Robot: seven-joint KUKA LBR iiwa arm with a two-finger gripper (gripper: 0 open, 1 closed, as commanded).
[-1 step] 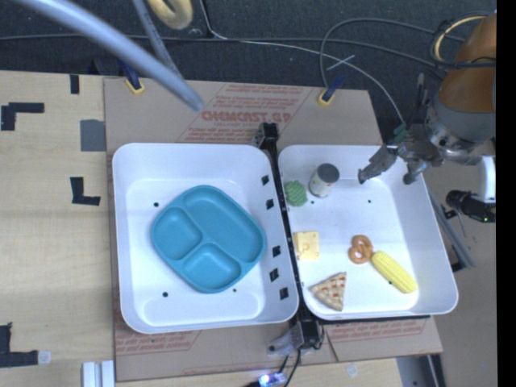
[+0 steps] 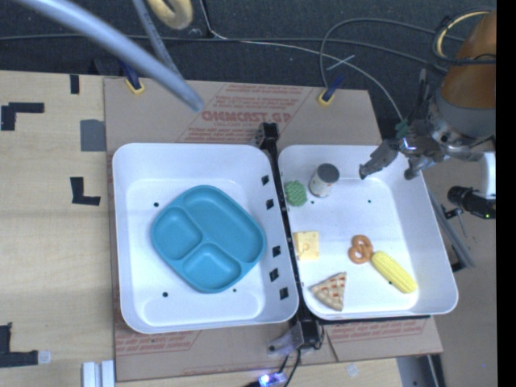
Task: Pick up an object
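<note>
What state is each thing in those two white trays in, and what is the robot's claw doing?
Blue divided plate: flat in the left bin, nothing on it.
Small can: upright in the right bin.
Green piece: lying beside the can.
Cheese square: lying flat.
Pretzel: lying flat, next to the corn.
Corn cob: on its side.
Pizza slice: lying flat.
Gripper: above the right bin's far corner, holding nothing.

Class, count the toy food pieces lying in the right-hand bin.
5: green piece beside the grey can, cheese by the divider, pretzel, corn, pizza slice near the front. None looks hidden.
</note>
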